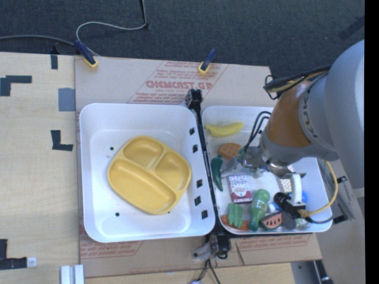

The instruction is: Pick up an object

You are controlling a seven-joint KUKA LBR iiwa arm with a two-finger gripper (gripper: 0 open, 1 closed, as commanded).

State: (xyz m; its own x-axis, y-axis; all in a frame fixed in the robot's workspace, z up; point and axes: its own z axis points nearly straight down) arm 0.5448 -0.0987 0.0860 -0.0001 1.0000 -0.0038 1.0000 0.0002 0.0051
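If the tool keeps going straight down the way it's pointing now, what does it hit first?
Probably the small red and white packet, which lies just below the tool in the right bin. Depth is hard to judge from this slanted view, so it may land on the orange item beside it instead.

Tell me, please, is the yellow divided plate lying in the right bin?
No, the yellow divided plate lies in the left bin.

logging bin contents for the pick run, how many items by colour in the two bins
Counting what can be told apart; the arm hides part of the right bin.
Yellow: 2 (divided plate in the left bin, banana)
Green: 3 (pepper, bottle, small item)
Orange: 1 (round item)
Red: 2 (packet, watermelon slice)
Total: 8
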